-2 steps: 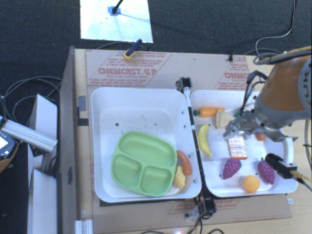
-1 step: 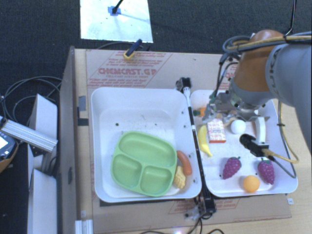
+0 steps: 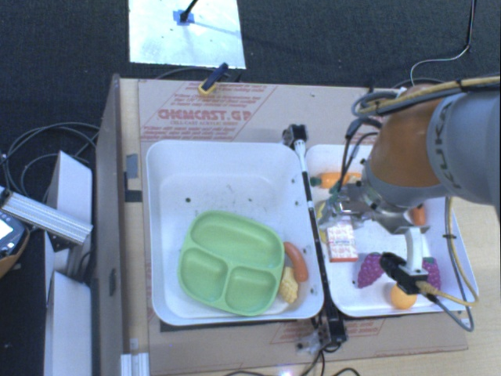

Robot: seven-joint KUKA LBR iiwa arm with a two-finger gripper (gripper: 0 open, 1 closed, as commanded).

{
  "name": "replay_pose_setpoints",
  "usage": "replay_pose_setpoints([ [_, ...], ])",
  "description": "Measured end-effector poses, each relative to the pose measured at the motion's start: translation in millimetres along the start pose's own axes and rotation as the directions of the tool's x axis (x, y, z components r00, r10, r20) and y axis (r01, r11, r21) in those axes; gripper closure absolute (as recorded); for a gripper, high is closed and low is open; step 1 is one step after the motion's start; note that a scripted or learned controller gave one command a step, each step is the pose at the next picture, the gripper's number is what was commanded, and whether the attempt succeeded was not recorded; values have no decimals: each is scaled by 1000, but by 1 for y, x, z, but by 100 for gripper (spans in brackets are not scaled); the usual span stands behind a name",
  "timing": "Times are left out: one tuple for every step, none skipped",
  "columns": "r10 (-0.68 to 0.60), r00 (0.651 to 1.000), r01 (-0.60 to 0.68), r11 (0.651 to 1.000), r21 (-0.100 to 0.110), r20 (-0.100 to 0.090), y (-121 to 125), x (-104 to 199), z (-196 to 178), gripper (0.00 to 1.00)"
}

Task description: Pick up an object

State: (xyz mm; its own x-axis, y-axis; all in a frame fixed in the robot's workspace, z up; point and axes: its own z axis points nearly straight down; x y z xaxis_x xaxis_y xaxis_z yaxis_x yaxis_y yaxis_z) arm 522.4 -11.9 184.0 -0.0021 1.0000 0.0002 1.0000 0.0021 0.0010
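Note:
The right bin (image 3: 337, 304) holds a small white and red packet (image 3: 341, 241), a purple grape bunch (image 3: 369, 269), an orange fruit (image 3: 404, 296) and a carrot (image 3: 333, 180). My gripper (image 3: 346, 207) hangs low over this bin, just above the packet and below the carrot. The grey arm with its orange band (image 3: 403, 151) covers much of the bin's back and right side. I see no object lifted in the gripper. In the left bin (image 3: 168, 210) lie a green divided plate (image 3: 231, 263), a sausage (image 3: 296, 261) and a corn cob (image 3: 289, 286).
A black clamp strip (image 3: 307, 186) runs between the two bins. Cables (image 3: 450, 249) trail from the arm over the right bin's right side. Both bins rest on a cardboard sheet (image 3: 211, 108). White boxes (image 3: 63, 233) stand to the left of the bench.

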Motion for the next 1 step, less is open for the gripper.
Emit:
replay_pose_setpoints([
  [-3,1000,3,1000,-2,0,49,27,-52,100],
])
